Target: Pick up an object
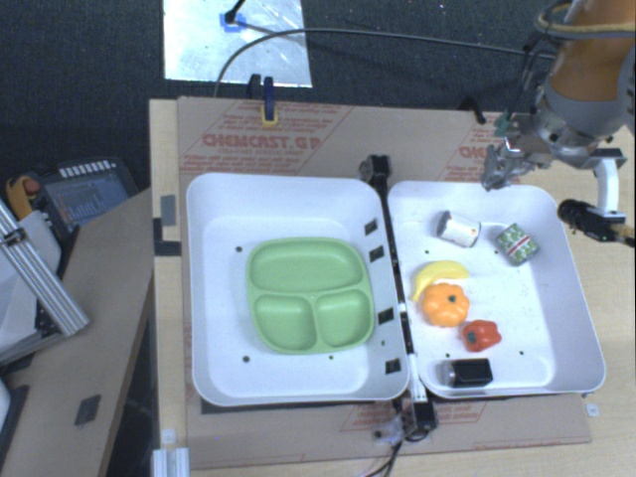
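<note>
we see the end effector (497,175) poised above the right bin's (571,296) far edge, apparently unladen; we can't tell its state; next, descend onto the white cup (459,230).

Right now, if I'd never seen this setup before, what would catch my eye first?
Probably the pale green divided plate sitting alone in the left bin. Next, the bright cluster in the right bin: a yellow banana touching an orange pumpkin, with a red pepper just below them. At upper right, the arm's gripper hovers over that bin's far edge.
</note>
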`<state>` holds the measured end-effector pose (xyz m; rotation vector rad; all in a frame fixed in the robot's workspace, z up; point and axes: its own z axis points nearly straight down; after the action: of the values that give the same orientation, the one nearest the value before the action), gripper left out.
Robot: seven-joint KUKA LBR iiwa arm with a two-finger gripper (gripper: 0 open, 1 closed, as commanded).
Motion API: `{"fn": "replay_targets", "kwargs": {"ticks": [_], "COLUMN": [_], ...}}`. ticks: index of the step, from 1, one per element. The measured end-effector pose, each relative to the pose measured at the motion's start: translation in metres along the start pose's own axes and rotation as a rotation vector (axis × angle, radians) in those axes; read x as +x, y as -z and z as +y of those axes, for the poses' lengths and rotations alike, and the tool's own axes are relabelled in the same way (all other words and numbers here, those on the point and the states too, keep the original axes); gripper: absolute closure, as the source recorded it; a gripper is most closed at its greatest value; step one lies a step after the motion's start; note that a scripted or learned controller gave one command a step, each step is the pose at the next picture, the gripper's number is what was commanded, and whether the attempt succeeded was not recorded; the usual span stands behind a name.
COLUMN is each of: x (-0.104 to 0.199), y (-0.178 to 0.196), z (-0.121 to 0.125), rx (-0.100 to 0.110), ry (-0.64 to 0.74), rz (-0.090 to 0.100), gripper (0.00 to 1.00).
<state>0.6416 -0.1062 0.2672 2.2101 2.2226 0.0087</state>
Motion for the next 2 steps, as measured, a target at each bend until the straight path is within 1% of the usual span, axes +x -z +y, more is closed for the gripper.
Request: {"fn": "replay_targets", "kwargs": {"ticks": [1, 2], "x": [0.0, 0.05], "y": [0.003, -0.014], "z": [0.001, 0.008], "rx": [0.005, 0.008], "ry": [0.0, 0.003], "rz": [0.001, 0.002], "gripper": [1.0, 1.0]}}
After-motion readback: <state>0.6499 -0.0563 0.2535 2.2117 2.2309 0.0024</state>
